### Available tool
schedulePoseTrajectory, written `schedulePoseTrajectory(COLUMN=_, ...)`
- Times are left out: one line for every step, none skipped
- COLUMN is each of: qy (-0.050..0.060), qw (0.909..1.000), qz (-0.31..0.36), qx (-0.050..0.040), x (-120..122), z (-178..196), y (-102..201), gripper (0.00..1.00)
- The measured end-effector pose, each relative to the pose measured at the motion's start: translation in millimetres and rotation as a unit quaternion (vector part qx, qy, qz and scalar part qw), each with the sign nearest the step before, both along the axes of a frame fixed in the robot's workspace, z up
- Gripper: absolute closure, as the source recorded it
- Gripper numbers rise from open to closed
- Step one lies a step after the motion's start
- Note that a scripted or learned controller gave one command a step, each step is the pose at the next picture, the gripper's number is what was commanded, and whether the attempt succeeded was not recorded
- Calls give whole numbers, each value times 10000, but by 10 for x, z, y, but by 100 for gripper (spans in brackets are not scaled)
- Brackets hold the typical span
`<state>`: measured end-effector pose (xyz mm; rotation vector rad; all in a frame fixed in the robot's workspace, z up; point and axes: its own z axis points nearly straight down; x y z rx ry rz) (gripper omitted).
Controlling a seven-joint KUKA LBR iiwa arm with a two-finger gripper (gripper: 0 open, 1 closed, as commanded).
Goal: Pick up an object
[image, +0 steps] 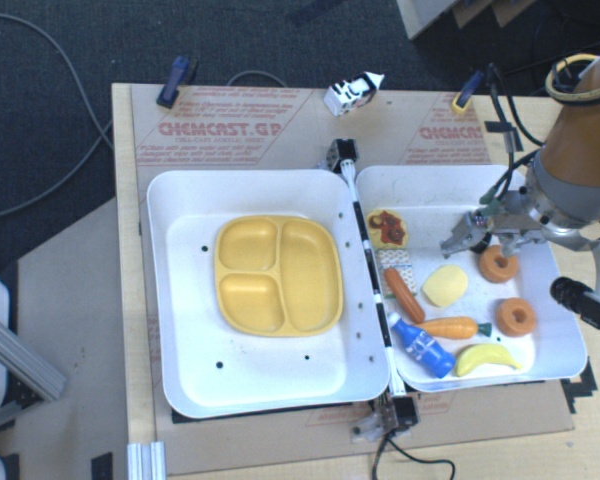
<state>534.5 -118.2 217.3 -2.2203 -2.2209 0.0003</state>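
Arm (578, 158): reaches in from the right, over the right bin (570, 363).
Gripper (477, 230): low over the bin's far part, just left of a donut (498, 264); open or closed, I cannot tell.
Near it: potato (445, 285), carrot (450, 328), second donut (516, 318), banana (488, 359), bottle (421, 349).
Left bin (180, 368): yellow tray (279, 274).

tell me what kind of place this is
Probably a robotics lab test bench, not a kitchen: two white bins clamped to a board, toy food such as a banana and carrot, a robot arm reaching in, cables on dark carpet.
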Motion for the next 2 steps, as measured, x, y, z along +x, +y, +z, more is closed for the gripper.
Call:
schedulePoseTrajectory(qy=6, qw=10000, qz=-6, qx=1, x=-176, z=-1298, y=175, gripper=0)
schedulePoseTrajectory(qy=-8, qw=10000, qz=-9, qx=-3, x=-169, z=-1197, y=176, gripper=100)
